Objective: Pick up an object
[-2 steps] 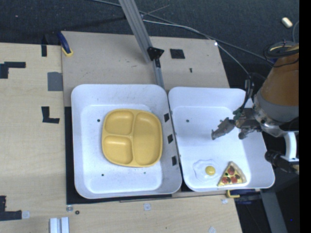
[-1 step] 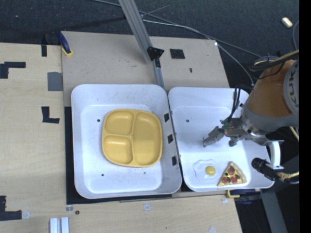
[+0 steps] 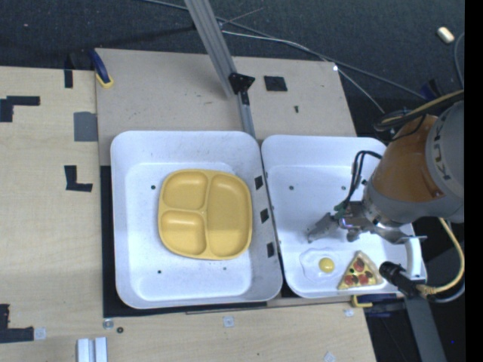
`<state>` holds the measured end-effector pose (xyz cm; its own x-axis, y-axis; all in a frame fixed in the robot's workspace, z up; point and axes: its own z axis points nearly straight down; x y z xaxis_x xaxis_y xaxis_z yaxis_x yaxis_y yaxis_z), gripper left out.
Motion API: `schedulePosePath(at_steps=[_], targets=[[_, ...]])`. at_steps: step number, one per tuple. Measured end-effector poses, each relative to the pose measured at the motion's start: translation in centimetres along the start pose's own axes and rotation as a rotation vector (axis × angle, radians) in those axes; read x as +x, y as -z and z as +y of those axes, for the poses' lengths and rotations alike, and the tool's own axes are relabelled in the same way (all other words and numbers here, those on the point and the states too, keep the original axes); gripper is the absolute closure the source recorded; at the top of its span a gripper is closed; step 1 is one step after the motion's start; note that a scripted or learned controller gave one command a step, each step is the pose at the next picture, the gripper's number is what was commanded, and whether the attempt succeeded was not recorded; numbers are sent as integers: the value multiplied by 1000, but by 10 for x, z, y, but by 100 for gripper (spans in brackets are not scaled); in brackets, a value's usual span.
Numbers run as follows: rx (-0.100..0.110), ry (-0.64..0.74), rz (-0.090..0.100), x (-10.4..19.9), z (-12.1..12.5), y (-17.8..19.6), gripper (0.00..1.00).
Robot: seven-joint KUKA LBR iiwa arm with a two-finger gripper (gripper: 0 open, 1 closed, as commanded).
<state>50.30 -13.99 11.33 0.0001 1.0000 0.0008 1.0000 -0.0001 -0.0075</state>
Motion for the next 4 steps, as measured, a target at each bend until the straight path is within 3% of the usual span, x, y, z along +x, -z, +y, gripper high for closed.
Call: schedulePosePath(at_steps=[1,2,3,4], targets=[[-8,0,-3,-1,1,-28,0],[-12,1,-2,0,2,-16,100],[-8,1,-1,3,-7,32,100],[-9,2,-1,6,-2,76,100]])
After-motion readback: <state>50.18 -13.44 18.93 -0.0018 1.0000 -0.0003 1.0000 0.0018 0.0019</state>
